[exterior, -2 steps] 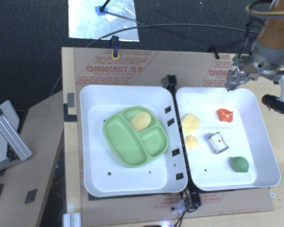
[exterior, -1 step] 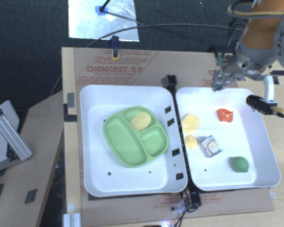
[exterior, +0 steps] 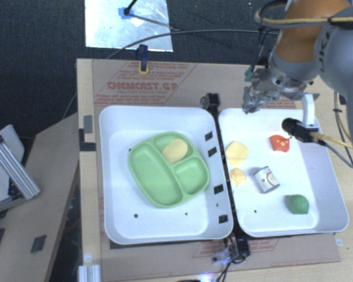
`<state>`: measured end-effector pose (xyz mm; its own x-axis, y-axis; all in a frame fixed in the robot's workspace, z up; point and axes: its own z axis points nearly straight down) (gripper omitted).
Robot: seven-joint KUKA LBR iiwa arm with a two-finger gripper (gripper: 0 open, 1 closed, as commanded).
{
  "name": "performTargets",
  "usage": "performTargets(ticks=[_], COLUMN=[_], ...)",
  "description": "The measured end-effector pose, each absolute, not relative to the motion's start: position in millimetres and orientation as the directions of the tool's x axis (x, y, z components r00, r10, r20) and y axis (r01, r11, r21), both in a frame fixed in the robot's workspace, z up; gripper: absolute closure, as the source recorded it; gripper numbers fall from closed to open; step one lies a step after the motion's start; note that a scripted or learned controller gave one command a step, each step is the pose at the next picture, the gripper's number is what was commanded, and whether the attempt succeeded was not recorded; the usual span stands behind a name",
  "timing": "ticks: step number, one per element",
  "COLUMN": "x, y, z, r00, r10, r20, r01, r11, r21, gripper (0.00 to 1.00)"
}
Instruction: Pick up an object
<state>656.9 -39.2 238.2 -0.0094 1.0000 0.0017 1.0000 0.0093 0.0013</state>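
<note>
On the left of the bench (exterior: 88,175), the left bin (exterior: 115,157) is holding a green divided plate (exterior: 159,184), tilted across the bin floor, and a pale yellow object (exterior: 176,150) is lying in the plate's upper compartment. Nothing else is sitting in that bin.

Moving right past the black clips along the divider, the right bin (exterior: 323,216) is carrying the loose candidates for the pick. A larger yellow piece (exterior: 237,152) is resting close to the divider, with a smaller yellow piece (exterior: 238,175) just below it. A small silver-and-white box (exterior: 266,179) is lying near the bin's middle, a red object (exterior: 279,143) is sitting toward the upper right, and a green rounded object (exterior: 297,204) is lying near the lower right corner. All are apart from one another.

Further right, the arm is reaching in, and the end effector (exterior: 256,100) is hovering over the far edge of the right bin, well apart from every object. Whether it is open or closed cannot be told, and nothing is showing in it.

The task appears to be in its approach stage, with no object taken yet. The next move is calling for choosing one target, probably the nearby larger yellow piece or the red object, travelling over it, and descending squarely so the grasp is straddling it rather than nudging it aside.
</note>
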Motion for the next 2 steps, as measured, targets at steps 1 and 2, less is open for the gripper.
performTargets(ticks=[1, 2], x=[656.1, 658.9], y=[24.2, 73.0], z=[238.1, 224.4], r00=[-0.010, -0.010], r10=[1.000, 1.000], r20=[0.001, 0.002], r01=[1.000, 1.000], r11=[0.010, 0.010], r21=[0.002, 0.001], gripper=[1.00, 1.00])
